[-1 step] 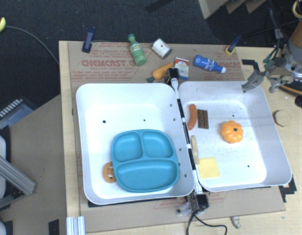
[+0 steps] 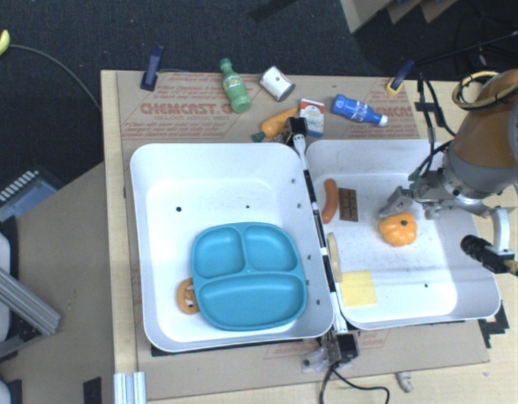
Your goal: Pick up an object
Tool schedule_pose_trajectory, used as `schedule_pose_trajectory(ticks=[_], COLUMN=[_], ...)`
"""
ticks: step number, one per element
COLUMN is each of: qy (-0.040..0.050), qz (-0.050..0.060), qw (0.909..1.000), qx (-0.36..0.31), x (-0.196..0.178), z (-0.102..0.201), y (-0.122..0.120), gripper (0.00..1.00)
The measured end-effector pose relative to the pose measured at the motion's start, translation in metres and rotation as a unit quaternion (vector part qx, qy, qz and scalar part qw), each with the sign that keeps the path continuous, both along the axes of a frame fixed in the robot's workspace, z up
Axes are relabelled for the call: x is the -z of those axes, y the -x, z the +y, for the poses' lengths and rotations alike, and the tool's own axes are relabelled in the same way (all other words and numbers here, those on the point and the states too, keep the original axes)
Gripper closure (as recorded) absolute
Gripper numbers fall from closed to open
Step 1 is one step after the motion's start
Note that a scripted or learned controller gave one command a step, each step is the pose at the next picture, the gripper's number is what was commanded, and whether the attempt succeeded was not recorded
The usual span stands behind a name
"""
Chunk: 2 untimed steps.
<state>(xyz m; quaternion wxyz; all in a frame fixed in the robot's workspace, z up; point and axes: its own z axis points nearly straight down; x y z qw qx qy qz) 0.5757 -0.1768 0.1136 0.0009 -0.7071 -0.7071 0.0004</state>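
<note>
left bin [image 2: 158, 183]: blue tray [image 2: 246, 274], pretzel [image 2: 187, 296] peeking out beside it. right bin [image 2: 469, 301]: sausage [image 2: 329, 200], chocolate bar [image 2: 348, 204], cheese slice [image 2: 357, 289], then orange pumpkin [image 2: 399, 229]. gripper [image 2: 410, 202] hangs just above the pumpkin, fingers look spread, nothing between them. best to centre over the pumpkin and drop straight before closing.

bench [image 2: 124, 225]: tan board | two white bins [image 2: 158, 183] side by side, touching | behind them lie: blue clip [image 2: 151, 67], green bottle [image 2: 235, 86], white can [image 2: 277, 82], carrot [image 2: 278, 123], carton [image 2: 311, 116], blue bottle [image 2: 358, 110], second clip [image 2: 400, 76]
</note>
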Motion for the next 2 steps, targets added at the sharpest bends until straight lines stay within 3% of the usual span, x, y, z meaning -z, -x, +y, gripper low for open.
schedule_pose_trajectory(ticks=[1,2], qy=[-0.0001,0.0003], qz=[0.000,-0.001], qw=[1.0000,1.0000], qx=[0.000,0.000], x=[0.0293,0.0193], z=[0.0290,0.0287], y=[0.0103,0.0099], gripper=[0.00,1.00])
